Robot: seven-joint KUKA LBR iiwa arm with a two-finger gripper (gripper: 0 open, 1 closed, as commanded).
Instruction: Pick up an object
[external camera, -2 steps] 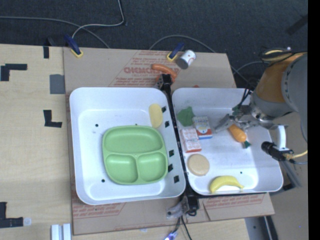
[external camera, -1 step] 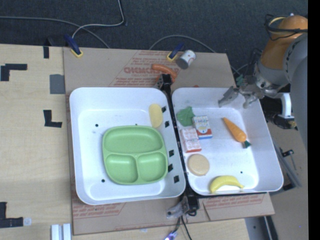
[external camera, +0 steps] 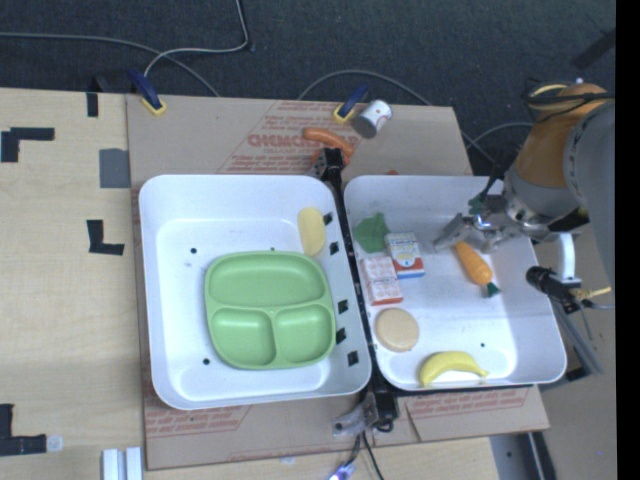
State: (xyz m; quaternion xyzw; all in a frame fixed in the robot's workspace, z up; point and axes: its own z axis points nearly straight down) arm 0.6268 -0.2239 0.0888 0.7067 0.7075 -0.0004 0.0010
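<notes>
Layout of the two bins on the bench

The left bin (external camera: 160,268) holds a divided tray (external camera: 268,307) at its centre and a small oval item (external camera: 312,230) near its back right corner. The right bin (external camera: 530,363) stands directly beside it, their walls touching. In the right bin, a leaf-shaped item (external camera: 373,232) lies at the back left; two small cartons (external camera: 392,264) lie side by side just in front of it; a round cookie (external camera: 397,329) lies in front of the cartons; a toy banana (external camera: 451,367) lies at the front wall. A toy carrot (external camera: 474,265) lies right of the cartons, with the gripper (external camera: 468,226) just behind it.
</notes>
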